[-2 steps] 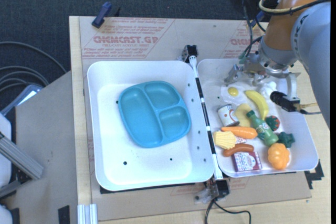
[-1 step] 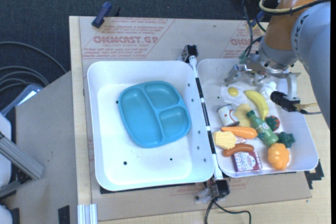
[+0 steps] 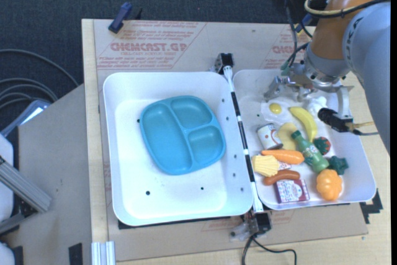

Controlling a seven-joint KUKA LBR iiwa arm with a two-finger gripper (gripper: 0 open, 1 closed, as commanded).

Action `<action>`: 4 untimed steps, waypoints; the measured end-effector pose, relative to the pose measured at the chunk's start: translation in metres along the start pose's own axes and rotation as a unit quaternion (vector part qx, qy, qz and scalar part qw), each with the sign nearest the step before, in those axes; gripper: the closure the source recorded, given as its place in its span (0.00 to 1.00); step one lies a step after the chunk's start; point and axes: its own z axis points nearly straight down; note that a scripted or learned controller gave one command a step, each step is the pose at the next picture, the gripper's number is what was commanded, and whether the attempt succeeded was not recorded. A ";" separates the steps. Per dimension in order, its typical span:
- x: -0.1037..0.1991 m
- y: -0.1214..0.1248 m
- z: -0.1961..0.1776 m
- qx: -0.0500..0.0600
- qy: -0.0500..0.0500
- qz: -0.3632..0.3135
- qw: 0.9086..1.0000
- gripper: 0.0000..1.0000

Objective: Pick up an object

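Note:
The right bin (image 3: 366, 161) holds a pile of toy food. In it lie a fried egg (image 3: 275, 110), a banana (image 3: 304, 121), a green bottle (image 3: 310, 152), a carrot (image 3: 283, 156), a sausage (image 3: 282, 177), an orange fruit (image 3: 329, 184) and a purple box (image 3: 291, 191). My gripper (image 3: 291, 89) hangs over the far end of this bin, just beyond the egg and the banana. The wrist above it hides its tip. I see nothing held in it.
The left bin (image 3: 124, 152) holds a blue divided plate (image 3: 182, 133). A black clip (image 3: 224, 61) sits at the far end of the ridge between the bins. A blue clamp (image 3: 120, 17) lies on the board's far left corner. Cables run along the floor at left.

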 end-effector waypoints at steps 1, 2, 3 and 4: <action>0.003 0.000 0.000 0.000 0.000 0.000 1.000 0.00; 0.004 0.000 0.000 0.000 0.000 0.000 1.000 0.00; 0.007 0.000 0.000 0.000 0.000 0.000 1.000 0.00; 0.014 0.000 0.000 0.000 0.000 0.000 1.000 0.00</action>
